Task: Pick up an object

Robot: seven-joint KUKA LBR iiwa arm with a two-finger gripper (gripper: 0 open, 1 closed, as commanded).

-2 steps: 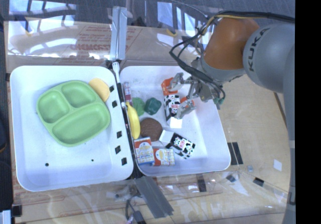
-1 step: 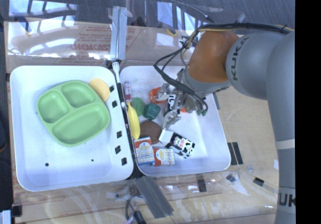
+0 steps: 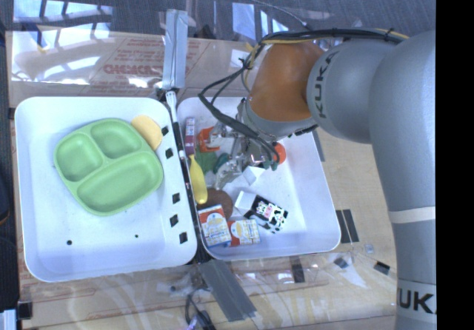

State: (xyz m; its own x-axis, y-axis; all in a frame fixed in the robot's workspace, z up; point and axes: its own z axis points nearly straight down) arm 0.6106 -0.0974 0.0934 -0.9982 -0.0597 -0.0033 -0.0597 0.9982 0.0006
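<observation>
1. Wooden bench point(image 3: 89, 62) carrying two shallow white bins, left bin point(image 3: 37, 232) and right bin point(image 3: 311, 210)
2. In the left: green divided plastic plate point(image 3: 109, 164), yellow rounded piece point(image 3: 148, 129) at its corner
3. Jaws point(image 3: 243, 160) low over right-bin clutter; spread impossible to tell
4. Nearby: yellow banana point(image 3: 197, 180), black-and-white cow-patterned box point(image 3: 268, 213)

Right bin point(image 3: 315, 210): open floor along its right side; the left and middle are crowded with a banana point(image 3: 197, 182), two small cartons point(image 3: 228, 229) and a cow-patterned box point(image 3: 267, 214). Left bin point(image 3: 44, 232): green divided plate point(image 3: 109, 164) at centre, bare floor along the lower edge.
</observation>
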